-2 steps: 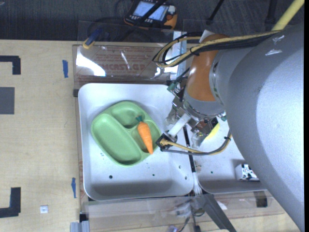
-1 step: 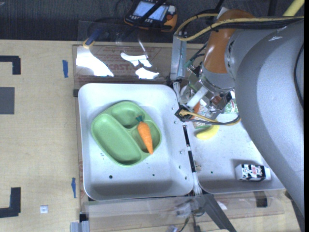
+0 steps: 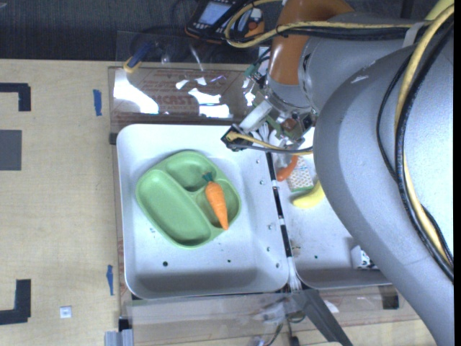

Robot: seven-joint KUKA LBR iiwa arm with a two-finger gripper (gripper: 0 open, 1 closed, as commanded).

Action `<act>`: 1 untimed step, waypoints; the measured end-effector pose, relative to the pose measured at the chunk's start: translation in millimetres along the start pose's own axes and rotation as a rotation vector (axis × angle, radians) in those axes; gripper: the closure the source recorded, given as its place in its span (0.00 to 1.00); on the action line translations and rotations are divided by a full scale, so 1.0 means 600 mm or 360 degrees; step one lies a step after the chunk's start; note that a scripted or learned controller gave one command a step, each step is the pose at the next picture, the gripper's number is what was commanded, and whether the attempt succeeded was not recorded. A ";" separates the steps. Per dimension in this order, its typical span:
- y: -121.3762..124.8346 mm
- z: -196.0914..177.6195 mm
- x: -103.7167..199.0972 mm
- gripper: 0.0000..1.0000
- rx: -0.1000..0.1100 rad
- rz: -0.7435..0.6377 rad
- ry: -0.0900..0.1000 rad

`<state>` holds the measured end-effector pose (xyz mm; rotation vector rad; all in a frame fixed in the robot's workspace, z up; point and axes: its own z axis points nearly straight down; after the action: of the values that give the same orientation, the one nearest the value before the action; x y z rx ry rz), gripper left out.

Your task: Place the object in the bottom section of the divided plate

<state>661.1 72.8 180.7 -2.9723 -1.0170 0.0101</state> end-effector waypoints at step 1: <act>-0.026 0.045 0.016 0.00 -0.0019 0.0243 0.0042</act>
<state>659.0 91.3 153.9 -3.0444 -0.7879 -0.0357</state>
